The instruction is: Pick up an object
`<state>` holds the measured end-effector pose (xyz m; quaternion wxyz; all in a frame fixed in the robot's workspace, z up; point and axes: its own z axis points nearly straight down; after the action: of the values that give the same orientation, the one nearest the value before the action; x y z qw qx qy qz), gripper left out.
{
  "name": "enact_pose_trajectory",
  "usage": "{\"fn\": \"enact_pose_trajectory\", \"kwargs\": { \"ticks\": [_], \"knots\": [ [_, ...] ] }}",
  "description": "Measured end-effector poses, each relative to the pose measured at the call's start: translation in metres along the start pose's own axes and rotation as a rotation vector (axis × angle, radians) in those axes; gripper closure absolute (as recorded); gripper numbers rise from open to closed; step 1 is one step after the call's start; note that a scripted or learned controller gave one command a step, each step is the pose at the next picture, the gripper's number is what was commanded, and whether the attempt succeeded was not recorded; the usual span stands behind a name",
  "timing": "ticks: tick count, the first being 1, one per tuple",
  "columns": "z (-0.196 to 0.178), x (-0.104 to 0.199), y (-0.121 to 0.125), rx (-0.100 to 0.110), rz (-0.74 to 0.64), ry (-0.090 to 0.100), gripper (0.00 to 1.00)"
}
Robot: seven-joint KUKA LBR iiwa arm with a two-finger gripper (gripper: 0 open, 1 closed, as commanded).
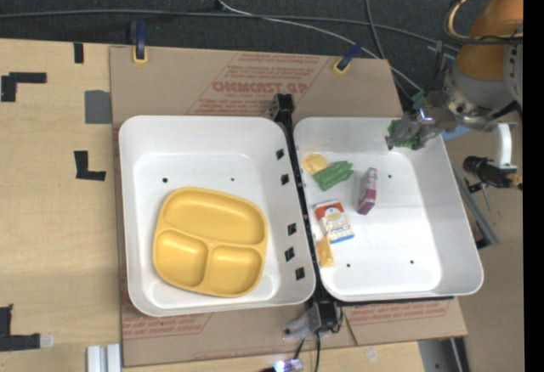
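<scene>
Small things lay in the right bin (442,268), close to its left wall: a yellow piece (315,163) and a green toy (333,174) near the far left corner, a purple tube (367,191) just beside them toward the middle, a little red and white box (333,221) nearer the front, and a thin orange stick (324,251) along the left wall. The left bin (140,141) held a yellow tray (210,241) with three sections, toward its front left corner. The gripper (406,134) hung over the far right corner of the right bin, well apart from all the small things. It looked like it held nothing. I could not tell if it was open or closed. The arm seemed to be at the reaching step, with no pick started yet. Next it would likely need to move left over one thing, maybe the purple tube, and go down onto it.
</scene>
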<state>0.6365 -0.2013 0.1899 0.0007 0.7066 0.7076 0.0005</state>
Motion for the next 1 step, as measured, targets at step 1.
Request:
{"fn": "enact_pose_trajectory", "kwargs": {
  "ticks": [1],
  "knots": [
    [-0.0533, -0.0096, 0.0008, -0.003, 0.0, -0.002, 1.0]
  ]
}}
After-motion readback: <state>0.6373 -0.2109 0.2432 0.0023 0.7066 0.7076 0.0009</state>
